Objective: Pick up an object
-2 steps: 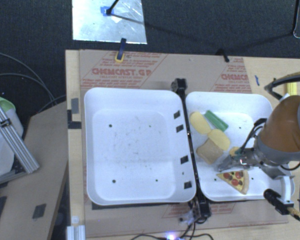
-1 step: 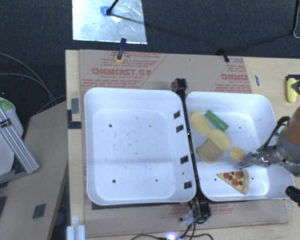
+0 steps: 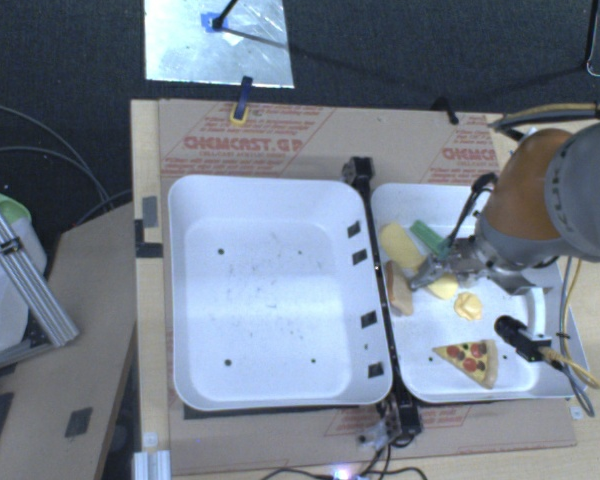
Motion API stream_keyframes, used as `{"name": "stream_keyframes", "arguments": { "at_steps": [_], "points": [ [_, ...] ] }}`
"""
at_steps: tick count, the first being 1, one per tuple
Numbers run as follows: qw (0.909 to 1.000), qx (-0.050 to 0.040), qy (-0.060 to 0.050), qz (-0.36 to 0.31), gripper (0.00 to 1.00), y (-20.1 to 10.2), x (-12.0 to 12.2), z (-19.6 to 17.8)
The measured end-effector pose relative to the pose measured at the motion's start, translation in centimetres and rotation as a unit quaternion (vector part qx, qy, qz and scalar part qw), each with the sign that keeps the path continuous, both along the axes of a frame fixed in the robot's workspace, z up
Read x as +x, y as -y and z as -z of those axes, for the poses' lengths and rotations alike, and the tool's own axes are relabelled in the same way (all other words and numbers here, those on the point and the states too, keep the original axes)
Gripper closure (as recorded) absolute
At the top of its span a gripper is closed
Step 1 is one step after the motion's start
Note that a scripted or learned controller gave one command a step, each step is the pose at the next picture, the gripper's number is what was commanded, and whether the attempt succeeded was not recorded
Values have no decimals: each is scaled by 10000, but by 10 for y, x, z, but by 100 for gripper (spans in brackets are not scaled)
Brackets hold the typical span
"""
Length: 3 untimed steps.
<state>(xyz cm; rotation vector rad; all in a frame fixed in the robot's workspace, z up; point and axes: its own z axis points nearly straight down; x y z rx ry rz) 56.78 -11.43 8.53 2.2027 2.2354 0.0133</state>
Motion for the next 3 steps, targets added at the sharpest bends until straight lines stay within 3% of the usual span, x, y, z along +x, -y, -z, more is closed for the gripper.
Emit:
{"name": "stream_keyframes", "arguments": {
  "at_steps": [1, 2, 3],
  "points": [
    [9999, -13, -68, 89, 0, 16, -85, 1],
    [10000, -43, -21, 88, 0, 80, -63, 0],
    [10000, -28, -15, 49, 0, 85, -29, 0]
  ]
}}
